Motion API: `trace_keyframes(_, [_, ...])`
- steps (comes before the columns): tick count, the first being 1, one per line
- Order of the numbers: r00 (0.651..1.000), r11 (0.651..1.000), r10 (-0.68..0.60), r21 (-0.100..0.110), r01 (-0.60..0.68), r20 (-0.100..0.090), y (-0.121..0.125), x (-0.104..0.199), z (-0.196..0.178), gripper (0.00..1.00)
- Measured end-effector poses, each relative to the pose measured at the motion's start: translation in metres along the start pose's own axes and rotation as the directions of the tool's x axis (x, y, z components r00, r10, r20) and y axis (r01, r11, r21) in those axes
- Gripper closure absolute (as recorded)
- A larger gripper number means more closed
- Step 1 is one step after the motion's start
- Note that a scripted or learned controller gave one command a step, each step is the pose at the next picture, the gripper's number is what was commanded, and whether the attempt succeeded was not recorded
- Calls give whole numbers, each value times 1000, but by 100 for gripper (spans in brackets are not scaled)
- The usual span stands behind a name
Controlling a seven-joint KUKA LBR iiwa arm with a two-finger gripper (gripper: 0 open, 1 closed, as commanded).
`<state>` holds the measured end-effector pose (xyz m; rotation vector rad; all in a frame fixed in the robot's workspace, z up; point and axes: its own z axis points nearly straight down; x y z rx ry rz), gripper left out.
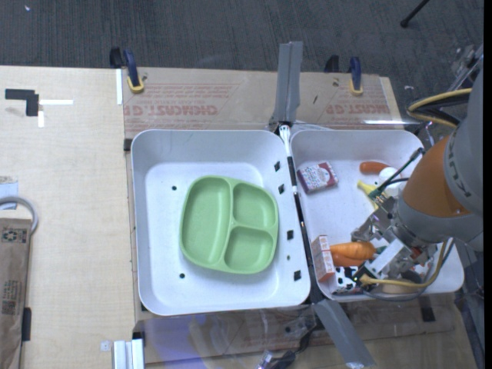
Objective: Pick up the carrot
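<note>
Red lettering on the cardboard sheet [231, 102] behind the bins, printed upside down from this view, appears to read "CHEMCMZT. GP". A recycling symbol sits on the brown paper bag [14, 283] at left. Labels on small packages are illegible.

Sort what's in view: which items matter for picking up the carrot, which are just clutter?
Job:
carrot, right bin
gripper, right beside it
right bin

Clutter:
green divided plate, left bin
red packet
orange carton
orange item near the far wall
black-and-white toy

green divided plate [229, 224], red packet [317, 177]
</note>
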<state>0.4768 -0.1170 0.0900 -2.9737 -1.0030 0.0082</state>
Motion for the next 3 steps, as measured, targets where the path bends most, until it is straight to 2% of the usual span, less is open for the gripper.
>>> trace_keyframes(1, [902,902,431,-11,-431,-15,-7,11,-4,0])
trace_keyframes(2, [903,903,429,-8,-429,-7,-8,9,-12,100])
trace_keyframes(3, [902,902,432,-2,-432,-1,-40,31,-101,100])
